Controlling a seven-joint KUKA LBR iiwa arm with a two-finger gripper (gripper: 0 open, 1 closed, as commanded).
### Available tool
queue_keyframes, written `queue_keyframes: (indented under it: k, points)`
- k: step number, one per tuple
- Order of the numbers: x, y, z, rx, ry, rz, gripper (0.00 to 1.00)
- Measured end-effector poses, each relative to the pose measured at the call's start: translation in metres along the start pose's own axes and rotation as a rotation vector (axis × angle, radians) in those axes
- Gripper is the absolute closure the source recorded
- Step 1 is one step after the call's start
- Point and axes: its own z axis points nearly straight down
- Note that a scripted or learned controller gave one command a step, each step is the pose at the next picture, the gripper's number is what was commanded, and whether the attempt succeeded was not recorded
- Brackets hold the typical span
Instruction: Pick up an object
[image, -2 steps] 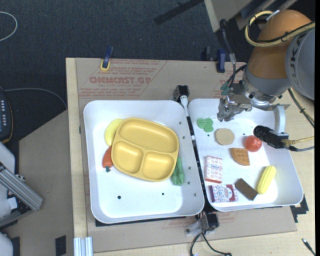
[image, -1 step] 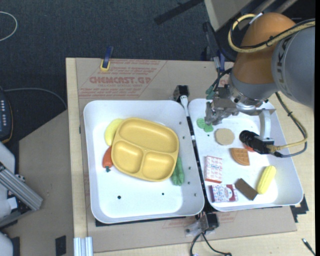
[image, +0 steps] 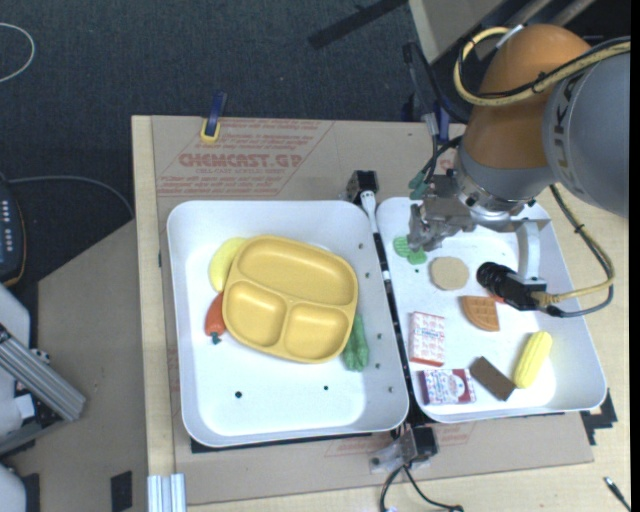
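My gripper (image: 422, 238) hangs low over the back left corner of the right bin (image: 590, 385), right above a small green piece (image: 409, 248) that peeks out beneath it. Just in front of it lies a round tan cookie (image: 449, 272). Further forward in the same bin are an orange wedge (image: 482, 313), a yellow corn cob (image: 531, 358), a brown bar (image: 492, 377) and two red-and-white packets (image: 428, 337) (image: 445, 386).
The left bin (image: 190, 360) holds a yellow divided tray (image: 289, 297) lying over a yellow fruit (image: 222, 260), a red-orange pepper (image: 215, 317) and a green vegetable (image: 355, 345). A blue-and-yellow clamp (image: 212, 122) grips the board's back edge.
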Motion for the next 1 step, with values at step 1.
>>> queue_keyframes:
  k: [1]
  points:
    - [-0.0082,0.0092,0.0012,-0.004,-0.002,0.002,1.00]
